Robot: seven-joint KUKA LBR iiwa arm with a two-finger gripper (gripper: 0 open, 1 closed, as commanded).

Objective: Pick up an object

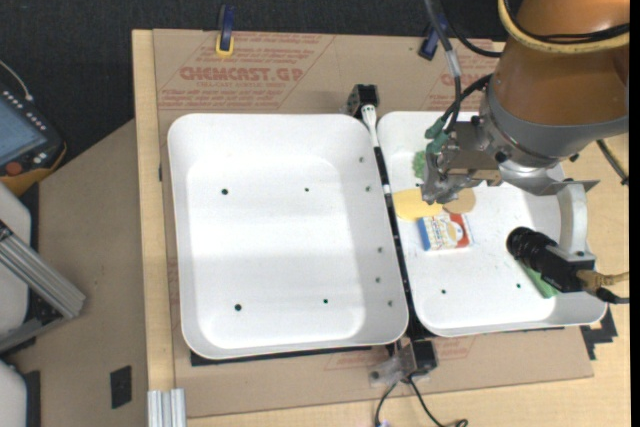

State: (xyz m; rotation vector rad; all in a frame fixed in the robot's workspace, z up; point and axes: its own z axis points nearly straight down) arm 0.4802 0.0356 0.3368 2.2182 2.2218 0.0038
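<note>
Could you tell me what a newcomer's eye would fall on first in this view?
The bulky grey arm with its orange band dominates the upper right, and its gripper hangs low over the right bin. Just beneath the gripper, near that bin's left wall, lie a yellow piece and a blue, white and red packet.

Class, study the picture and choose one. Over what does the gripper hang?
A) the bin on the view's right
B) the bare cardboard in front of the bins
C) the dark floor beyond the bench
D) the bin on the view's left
A: the gripper hangs over the bin on the view's right, just above a yellow item and a blue-and-red packet.
</note>
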